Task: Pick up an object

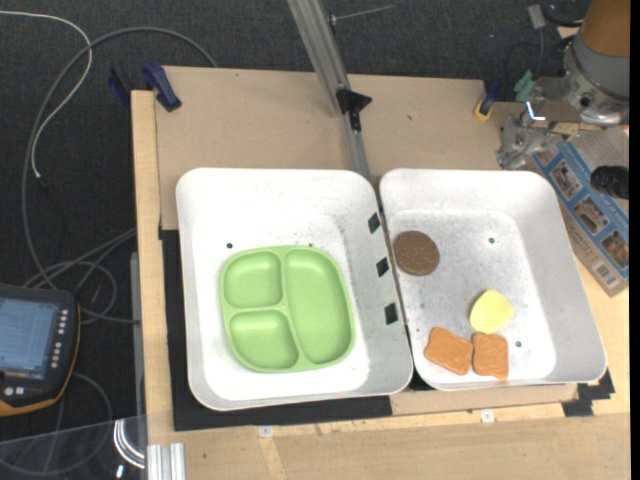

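At top right, fingers [522,140] indistinct.

One fixed camera, high above your bench.
You look down aslant on both bins [290,193], seemingly from the bench's near edge.

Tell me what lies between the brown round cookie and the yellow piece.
Nothing: between the brown round cookie and the yellow piece, the camera view shows bare speckled bin floor.

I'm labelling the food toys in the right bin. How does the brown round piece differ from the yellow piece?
The brown round piece is dark brown and a clean disc; the yellow piece is pale yellow with a lumpier outline. The brown one lies alone near the bin's left wall; the yellow one lies lower right, just above two orange pieces. Both lie flat in the right bin, apart from the gripper.
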